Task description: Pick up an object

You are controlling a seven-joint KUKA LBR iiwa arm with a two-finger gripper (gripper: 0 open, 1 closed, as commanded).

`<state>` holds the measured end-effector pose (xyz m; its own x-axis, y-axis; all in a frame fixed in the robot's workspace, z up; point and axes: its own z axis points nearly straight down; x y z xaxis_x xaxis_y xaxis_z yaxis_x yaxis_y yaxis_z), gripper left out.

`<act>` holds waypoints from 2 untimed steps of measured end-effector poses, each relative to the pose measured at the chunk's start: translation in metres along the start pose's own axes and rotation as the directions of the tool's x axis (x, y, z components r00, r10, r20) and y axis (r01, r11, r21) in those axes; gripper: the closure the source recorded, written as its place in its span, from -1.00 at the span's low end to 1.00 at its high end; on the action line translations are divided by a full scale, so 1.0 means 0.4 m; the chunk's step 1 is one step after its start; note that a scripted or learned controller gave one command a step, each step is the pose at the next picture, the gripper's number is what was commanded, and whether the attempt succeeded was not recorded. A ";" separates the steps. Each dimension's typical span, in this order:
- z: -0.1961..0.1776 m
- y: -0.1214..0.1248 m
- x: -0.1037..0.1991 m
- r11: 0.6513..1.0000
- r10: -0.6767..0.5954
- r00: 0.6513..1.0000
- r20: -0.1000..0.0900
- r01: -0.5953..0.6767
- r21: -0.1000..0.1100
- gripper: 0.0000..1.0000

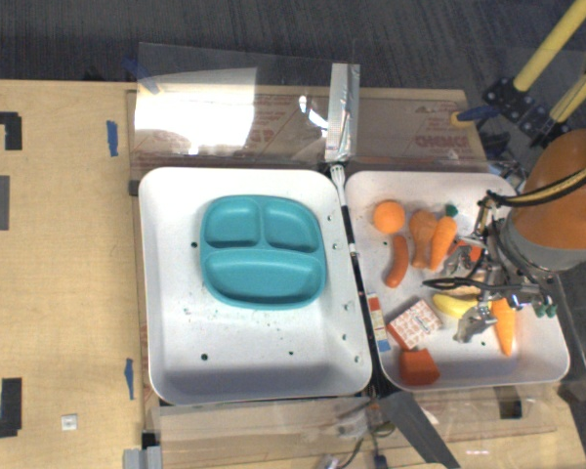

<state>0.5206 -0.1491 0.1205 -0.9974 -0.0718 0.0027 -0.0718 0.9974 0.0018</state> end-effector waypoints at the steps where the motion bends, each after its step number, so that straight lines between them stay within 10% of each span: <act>1: 0.077 -0.061 -0.112 1.000 -0.009 1.000 0.015 0.009 0.005 -1.00; 2: 0.077 0.121 -0.240 0.995 -0.101 0.995 0.015 0.101 0.002 -1.00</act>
<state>0.6127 -0.0938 0.0896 -0.9850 -0.1720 -0.0122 -0.1720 0.9851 0.0005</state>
